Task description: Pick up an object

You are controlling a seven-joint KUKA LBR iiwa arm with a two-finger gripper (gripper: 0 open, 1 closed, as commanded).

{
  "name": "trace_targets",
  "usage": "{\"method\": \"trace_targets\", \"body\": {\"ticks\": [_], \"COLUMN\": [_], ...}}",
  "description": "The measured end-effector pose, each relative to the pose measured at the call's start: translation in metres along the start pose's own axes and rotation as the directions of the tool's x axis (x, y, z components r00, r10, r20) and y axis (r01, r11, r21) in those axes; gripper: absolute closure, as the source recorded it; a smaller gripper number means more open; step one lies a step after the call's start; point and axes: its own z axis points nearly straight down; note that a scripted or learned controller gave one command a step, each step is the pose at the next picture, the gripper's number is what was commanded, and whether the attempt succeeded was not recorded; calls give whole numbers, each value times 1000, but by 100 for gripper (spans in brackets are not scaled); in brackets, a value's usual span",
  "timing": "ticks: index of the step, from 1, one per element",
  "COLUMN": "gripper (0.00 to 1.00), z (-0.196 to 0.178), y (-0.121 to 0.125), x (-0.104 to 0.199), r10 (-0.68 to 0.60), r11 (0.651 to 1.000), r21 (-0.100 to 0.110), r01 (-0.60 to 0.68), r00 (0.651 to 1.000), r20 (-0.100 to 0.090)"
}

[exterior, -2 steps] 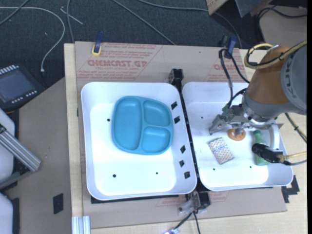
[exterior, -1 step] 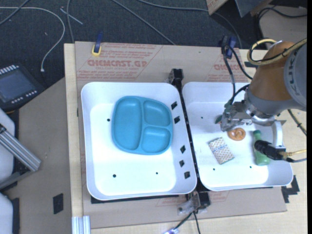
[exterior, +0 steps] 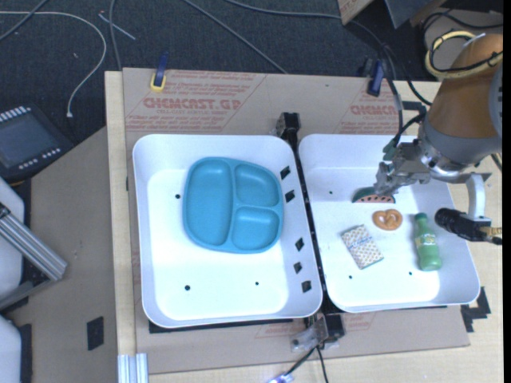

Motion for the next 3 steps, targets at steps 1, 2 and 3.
{"method": "trace_targets", "body": {"ticks": [1,2,3], "gripper": [100,100,100], "z": [-52,-45,-52], "y": [2,0,-6], "x": [0,44,96], "r10": [0,-3,-5], "r11": [1000,1000,1000], "r21": [1,10,10], "r01": [0,3,5], "r00": [1000,1000,1000], "r20": [0,-4,-5]}}
